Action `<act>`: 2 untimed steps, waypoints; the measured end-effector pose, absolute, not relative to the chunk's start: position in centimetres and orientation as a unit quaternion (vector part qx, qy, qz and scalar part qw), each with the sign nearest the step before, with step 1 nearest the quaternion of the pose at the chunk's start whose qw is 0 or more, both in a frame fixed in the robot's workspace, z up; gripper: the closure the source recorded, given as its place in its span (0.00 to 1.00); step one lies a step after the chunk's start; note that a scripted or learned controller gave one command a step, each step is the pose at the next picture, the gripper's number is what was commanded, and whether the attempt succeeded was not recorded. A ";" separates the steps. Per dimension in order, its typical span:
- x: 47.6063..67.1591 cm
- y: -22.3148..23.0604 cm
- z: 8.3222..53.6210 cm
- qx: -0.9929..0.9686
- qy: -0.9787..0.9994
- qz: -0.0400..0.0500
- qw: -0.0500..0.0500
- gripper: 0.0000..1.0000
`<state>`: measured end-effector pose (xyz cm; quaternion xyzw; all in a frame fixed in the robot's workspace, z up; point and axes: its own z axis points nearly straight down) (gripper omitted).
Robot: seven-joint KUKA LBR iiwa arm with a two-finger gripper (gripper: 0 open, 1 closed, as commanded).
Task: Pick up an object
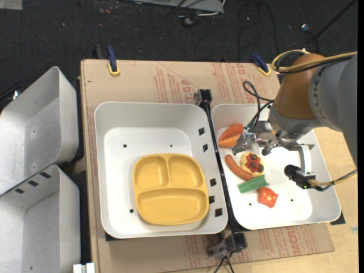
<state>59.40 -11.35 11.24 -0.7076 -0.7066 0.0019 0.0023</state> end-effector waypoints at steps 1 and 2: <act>59.4 -11.3 9.1 -0.707 -0.707 0.001 0.001 0.00; 59.5 -11.3 10.3 -0.708 -0.707 0.000 -0.001 1.00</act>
